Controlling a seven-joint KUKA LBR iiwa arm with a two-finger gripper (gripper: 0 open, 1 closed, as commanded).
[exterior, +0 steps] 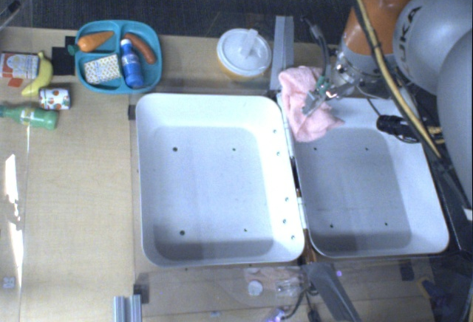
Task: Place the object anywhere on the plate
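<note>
I'm looking down on a pale wooden bench [74,202] against a dark floor, with two shallow white bins side by side on it. The thing I take to be the task's object is a pink cloth [304,108], crumpled into the far left corner of the right bin [377,195], part of it draped up over the rim toward the left bin [214,180]. It's a bunched lump with no clear long axis; if anything it runs front to back along the bin's left wall.

The gripper [323,91] sits right on the cloth's upper right edge, and the fabric spreads away from it to the left and toward me. I can't tell whether the fingers are parted or closed, nor whether any cloth is pinched between them, so I won't call it a grasp.

The only dish I can pick out as a plate is the blue divided plate [118,55] at the far left of the bench, beyond the left bin, already holding small toy foods. My read: the coming move must carry the cloth well to the left, across the whole left bin. A white lidded cup [244,52] stands along that path, just behind the bins.
</note>
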